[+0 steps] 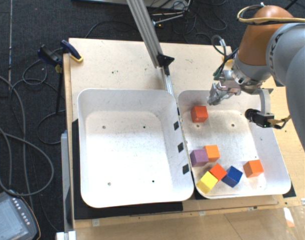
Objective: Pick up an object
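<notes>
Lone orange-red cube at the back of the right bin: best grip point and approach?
Come straight down on the orange-red cube and close on two opposite side faces. It sits flat and apart from the other blocks, so all sides look free. The claw hovers just up and right of it, so probably a short move.

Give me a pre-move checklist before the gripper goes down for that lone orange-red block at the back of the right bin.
1. Target free of neighbours: orange-red block stands alone, apart from the front cluster. Ok.
2. Gripper over target: it sits up and right of the block, not above it. Not ok.
3. Gripper carrying nothing: nothing seen under it. Ok.
4. Finger opening: too small to judge. Cannot tell.
5. Clearance from right bin back wall: gripper is near the rim. Cannot tell.
6. Purple block and its neighbours away from the path. Ok.
</notes>
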{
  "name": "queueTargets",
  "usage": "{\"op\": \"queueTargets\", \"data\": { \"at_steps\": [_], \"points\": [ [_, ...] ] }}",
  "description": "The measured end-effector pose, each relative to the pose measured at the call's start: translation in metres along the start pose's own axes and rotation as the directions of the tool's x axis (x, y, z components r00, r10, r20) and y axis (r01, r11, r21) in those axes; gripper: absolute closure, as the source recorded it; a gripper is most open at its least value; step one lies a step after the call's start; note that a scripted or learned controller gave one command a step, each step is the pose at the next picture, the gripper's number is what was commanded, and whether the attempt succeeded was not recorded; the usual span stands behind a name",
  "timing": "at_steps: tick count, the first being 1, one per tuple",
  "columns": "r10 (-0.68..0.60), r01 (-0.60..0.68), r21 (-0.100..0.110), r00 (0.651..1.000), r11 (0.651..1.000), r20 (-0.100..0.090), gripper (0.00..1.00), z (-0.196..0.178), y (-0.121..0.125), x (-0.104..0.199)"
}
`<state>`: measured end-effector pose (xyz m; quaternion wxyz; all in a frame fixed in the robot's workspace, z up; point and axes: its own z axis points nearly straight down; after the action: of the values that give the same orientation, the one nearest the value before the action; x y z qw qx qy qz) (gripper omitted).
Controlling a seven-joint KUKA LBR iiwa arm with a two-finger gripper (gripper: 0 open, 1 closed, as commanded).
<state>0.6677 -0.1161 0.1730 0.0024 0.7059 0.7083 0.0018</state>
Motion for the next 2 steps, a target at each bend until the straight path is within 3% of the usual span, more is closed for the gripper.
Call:
{"op": "queueTargets", "data": {
  "at_steps": [1,2],
  "points": [
    [0.001,-0.001,-0.002,1.0,1.0,0.001,1.0,-0.063,-0.003,-0.004],
    [0.001,-0.001,0.0,1.0,1.0,0.0,1.0,-0.098,-0.002,-0.004]
  ]
}}
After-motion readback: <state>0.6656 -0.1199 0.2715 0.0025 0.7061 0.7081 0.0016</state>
